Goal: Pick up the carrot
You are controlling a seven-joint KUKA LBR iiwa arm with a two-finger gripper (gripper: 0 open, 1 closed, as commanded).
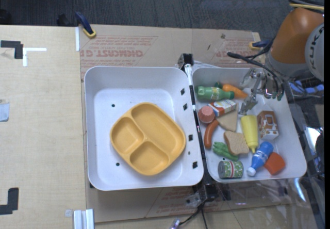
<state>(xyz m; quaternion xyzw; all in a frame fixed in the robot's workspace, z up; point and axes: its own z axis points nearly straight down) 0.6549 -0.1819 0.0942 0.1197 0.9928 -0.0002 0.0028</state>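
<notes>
The carrot (234, 90) is a small orange piece lying at the back of the right bin (295, 145), just right of a green bottle (211, 93). My gripper (250, 102) hangs over the back half of that bin, a little right of and in front of the carrot, above the top of a yellow mustard bottle (249, 131). Nothing can be seen held in it. The arm's orange band (296, 37) rises behind it at the upper right.
The right bin also holds a carton (223, 107), a sausage (210, 132), a bread slice (237, 143), a can (230, 169), a blue bottle (259, 157), a red block (275, 163) and a brown packet (268, 124). In the left bin (98, 99) lies a yellow divided plate (148, 138).
</notes>
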